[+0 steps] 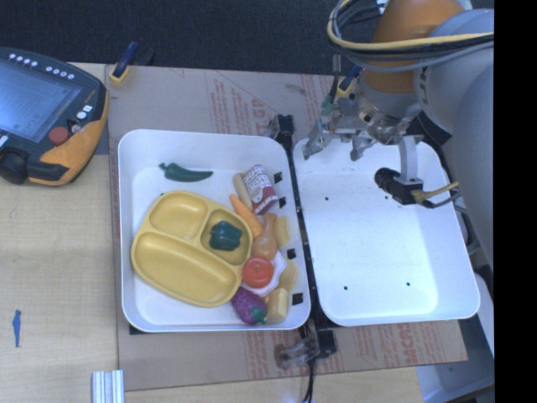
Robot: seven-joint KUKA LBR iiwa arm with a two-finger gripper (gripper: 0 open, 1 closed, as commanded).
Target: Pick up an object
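Note:
My gripper [336,146] hangs over the far left corner of the right bin [377,259], its two grey fingers [312,147] spread open with nothing between them. The toy food lies in the left bin [138,154]: a yellow divided plate [172,259] with a dark green pepper [225,236] on it, a green chili [185,172], a carrot [247,215], a small red-and-white packet [260,187], a tomato [258,272], purple grapes [249,306] and yellow pieces [278,303] along the bin's right wall. All of them sit left of the gripper.
A black fitting on a yellow cable [401,186] hangs from the arm over the right bin. A teach pendant [46,116] lies on the bench at far left. Black clamps [285,127] sit where the bins meet.

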